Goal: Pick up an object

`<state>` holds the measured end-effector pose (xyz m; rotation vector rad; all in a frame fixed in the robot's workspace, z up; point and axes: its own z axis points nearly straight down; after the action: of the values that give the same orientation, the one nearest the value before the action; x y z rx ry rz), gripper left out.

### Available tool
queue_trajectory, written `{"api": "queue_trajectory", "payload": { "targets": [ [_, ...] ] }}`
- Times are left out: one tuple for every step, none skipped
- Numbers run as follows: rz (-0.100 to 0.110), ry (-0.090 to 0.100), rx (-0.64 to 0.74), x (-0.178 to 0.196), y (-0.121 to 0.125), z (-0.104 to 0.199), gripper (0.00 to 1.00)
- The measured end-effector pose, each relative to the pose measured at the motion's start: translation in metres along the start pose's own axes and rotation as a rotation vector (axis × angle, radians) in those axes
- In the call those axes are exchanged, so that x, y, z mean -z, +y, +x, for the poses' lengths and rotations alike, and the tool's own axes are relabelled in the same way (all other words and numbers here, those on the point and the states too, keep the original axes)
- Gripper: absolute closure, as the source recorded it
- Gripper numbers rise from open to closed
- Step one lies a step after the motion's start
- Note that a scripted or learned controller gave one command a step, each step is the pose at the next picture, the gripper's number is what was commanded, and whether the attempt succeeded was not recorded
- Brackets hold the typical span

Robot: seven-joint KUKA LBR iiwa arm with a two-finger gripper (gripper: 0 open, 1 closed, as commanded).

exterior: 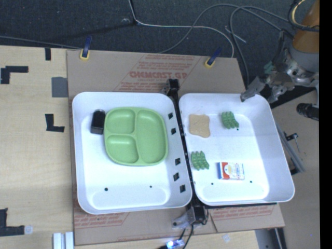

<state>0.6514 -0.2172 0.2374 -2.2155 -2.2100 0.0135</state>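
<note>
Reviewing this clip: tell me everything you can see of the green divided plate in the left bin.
The green plate is a pale green, rounded-square tray that looks like plastic, split by raised ridges into three compartments: two smaller ones on the left and along the top, one larger on the right. It lies flat and upright on the floor of the left bin, toward its upper middle. A small black object sits close against its upper-left edge; contact is unclear.
</note>
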Motion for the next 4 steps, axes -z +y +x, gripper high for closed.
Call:
{"api": "queue_trajectory", "payload": {
  "targets": [
    [-0.014,-0.003,0.004,0.010,0.003,0.001,0.00],
    [-0.010,-0.003,0.004,-0.035,0.007,-0.001,0.00],
    [-0.007,-0.002,0.005,-0.100,0.004,0.003,0.00],
    [-0.014,-0.005,0.006,-0.153,0.005,0.004,0.00]
  ]
}}
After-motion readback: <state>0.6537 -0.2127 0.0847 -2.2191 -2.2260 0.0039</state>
